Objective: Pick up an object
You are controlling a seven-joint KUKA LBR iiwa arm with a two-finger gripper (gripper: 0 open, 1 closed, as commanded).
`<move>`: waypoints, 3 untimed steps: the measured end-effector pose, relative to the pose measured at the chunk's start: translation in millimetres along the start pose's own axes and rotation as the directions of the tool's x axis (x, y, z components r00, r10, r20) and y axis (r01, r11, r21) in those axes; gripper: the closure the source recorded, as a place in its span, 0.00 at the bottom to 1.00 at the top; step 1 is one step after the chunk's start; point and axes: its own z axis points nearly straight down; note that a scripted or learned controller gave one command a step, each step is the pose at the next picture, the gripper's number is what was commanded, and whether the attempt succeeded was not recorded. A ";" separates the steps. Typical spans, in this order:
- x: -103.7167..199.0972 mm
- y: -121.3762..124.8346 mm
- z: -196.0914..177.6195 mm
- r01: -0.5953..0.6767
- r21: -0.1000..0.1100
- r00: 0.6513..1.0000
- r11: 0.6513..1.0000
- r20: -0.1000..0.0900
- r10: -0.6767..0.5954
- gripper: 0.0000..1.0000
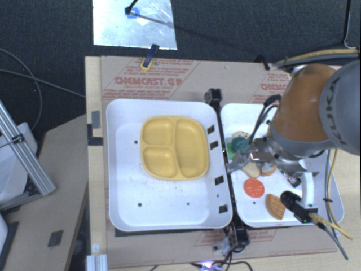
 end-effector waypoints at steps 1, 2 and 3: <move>1.8 -3.1 -73.4 0.006 -0.014 1.000 1.000 -0.001 -0.006 0.00; 55.6 0.8 -147.5 0.012 -0.016 1.000 1.000 -0.003 -0.012 0.00; 118.2 -6.1 -176.8 0.011 -0.010 1.000 1.000 -0.003 -0.011 0.00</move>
